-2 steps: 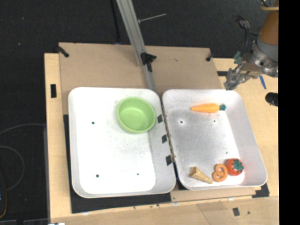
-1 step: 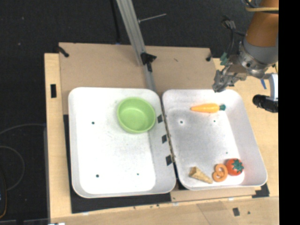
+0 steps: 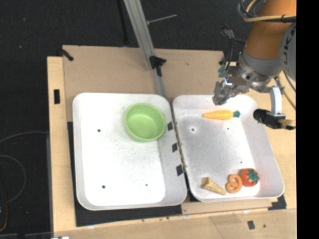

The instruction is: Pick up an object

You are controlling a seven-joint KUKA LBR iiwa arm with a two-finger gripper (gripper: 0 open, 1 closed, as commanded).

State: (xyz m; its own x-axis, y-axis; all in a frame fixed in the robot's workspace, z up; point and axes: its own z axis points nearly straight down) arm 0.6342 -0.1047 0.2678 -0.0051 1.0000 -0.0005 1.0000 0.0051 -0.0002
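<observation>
Bins sit side by side on the bench, and reading from the left, the left bin (image 3: pixel 89 183) carries a green bowl (image 3: pixel 145 122) near its upper right part, well apart from the arm. Next comes the right bin (image 3: pixel 219 153), which bears four small things. A toy carrot (image 3: pixel 218 115) lies close to the bin's far rim, its long axis running nearly level across the view, orange tip pointing left and green stub pointing right. Near the front rim lie a tan cone-shaped piece (image 3: pixel 213 185), an orange ring-shaped piece (image 3: pixel 233 183) and a red tomato-like toy (image 3: pixel 249 177), bunched together and well apart from the carrot.

Furthest right, the gripper (image 3: pixel 223 94) hangs over the far rim of the right bin, just above the carrot in the view and slightly toward its middle. Nothing is seen between its fingers; how far the jaws stand apart is too dark and small to tell.

The carrot looks like the likeliest target, being far nearer than the front cluster. It lies just below the gripper in the view, so the coming move probably calls for a short drop toward the carrot's middle. A grasp across the thin width, with the jaws closing square to the long axis, seems soundest; closing along the length would likely slip off.
</observation>
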